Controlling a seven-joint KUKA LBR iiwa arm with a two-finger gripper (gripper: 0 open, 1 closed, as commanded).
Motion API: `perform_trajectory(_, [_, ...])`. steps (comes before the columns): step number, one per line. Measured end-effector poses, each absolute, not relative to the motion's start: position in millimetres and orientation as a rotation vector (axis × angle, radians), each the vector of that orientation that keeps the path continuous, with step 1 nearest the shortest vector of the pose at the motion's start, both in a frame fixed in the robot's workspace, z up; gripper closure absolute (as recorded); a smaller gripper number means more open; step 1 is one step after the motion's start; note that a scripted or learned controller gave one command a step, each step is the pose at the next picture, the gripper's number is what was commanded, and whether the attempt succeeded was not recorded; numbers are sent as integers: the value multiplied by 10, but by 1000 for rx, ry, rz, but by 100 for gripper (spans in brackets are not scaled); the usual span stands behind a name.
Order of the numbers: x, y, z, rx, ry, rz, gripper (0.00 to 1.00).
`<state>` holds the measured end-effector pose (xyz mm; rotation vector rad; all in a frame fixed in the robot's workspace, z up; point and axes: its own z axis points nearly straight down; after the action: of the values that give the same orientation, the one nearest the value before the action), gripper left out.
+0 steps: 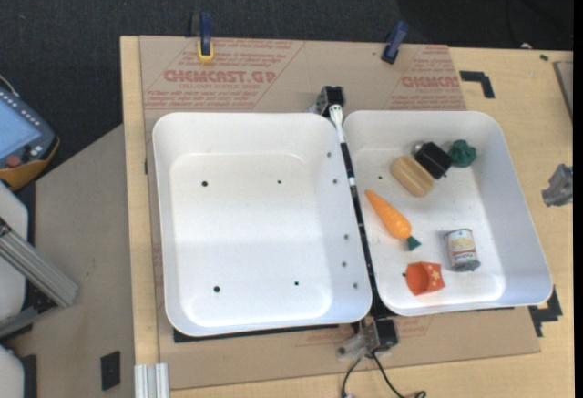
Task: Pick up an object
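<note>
Nearest the lens, a red block (424, 278) lies in the right bin (519, 205), with a small can (463, 250), carrot (390, 215), tan block (412, 176) and black piece (432, 158) loosely scattered, likely tipped in. Gaps between them suit a grasp. Left bin (182, 205) offers room. Gripper (557, 187) at the right edge: state cannot be told.

Even, bright overhead light is noted, mild glare washing the white bins (246, 232), soft short shadows under objects, dark floor underexposed, focus slightly soft throughout.
</note>
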<state>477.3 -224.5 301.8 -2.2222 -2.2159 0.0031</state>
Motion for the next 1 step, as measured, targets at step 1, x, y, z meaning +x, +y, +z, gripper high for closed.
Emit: perform_trajectory(1, [4803, -1453, 3080, -2209, -2229, -3, 100])
